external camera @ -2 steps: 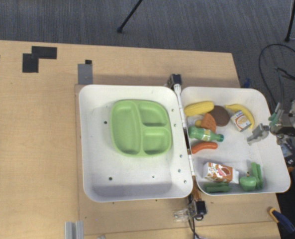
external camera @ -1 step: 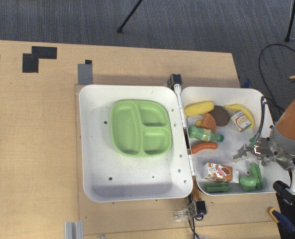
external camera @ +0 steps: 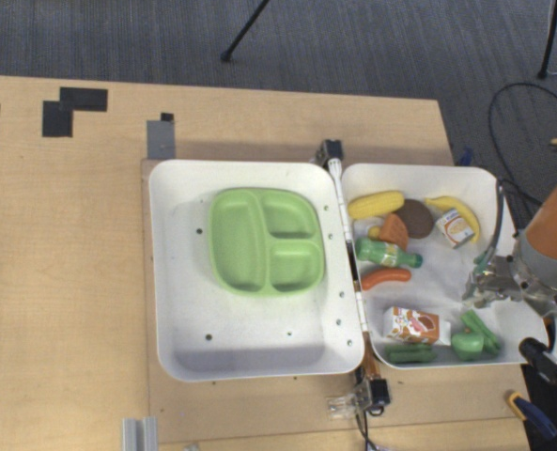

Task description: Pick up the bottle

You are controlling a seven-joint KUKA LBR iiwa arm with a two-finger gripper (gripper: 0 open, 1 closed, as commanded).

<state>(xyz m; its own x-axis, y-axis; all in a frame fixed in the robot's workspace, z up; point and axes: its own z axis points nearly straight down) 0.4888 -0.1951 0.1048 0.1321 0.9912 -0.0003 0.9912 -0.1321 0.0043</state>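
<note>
The bottle is small and green with an orange end. It lies on its side in the right bin, close to that bin's left wall. The arm comes in from the right edge, and its gripper hangs over the right side of the same bin. It is well to the right of the bottle and slightly nearer the front. Nothing shows in the gripper.
Around the bottle lie a yellow corn cob, a brown and orange toy and a red sausage. A banana, a snack packet and green toys share that bin. The left bin holds a green divided plate.
</note>
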